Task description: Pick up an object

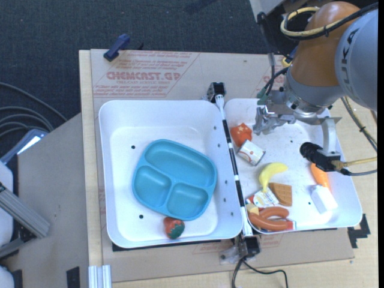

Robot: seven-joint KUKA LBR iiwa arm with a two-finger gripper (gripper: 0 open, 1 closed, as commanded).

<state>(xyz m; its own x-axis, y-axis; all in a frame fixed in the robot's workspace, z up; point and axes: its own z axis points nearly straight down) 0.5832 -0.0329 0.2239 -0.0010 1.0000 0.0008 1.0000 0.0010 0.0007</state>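
The right bin [336,212] holds a scatter of small toy foods, any of which could be picked. Nearest the gripper [264,123] is an orange-red tomato [240,133], just to its left and slightly below, lying against the divider between the bins. Just below the tomato and touching or almost touching it sits a small white carton [251,154] with a red mark, tilted. Further below the gripper lies a yellow banana [272,173], and under that a tan cracker [281,193] and a small piece with red and yellow on it [261,199]. At the bin's near edge, well below the gripper, are two red sausages [273,219] side by side. To the lower right of the gripper lie an orange carrot [320,176] and a white block [323,198], near the bin's right wall.

The gripper hangs over the upper left part of the right bin, its fingers pointing down with nothing visible between them; whether they stand apart or together I cannot tell.

In the left bin [114,131], well to the gripper's lower left, rests a blue divided plate [174,179] with three compartments, and just below it a strawberry [174,227].
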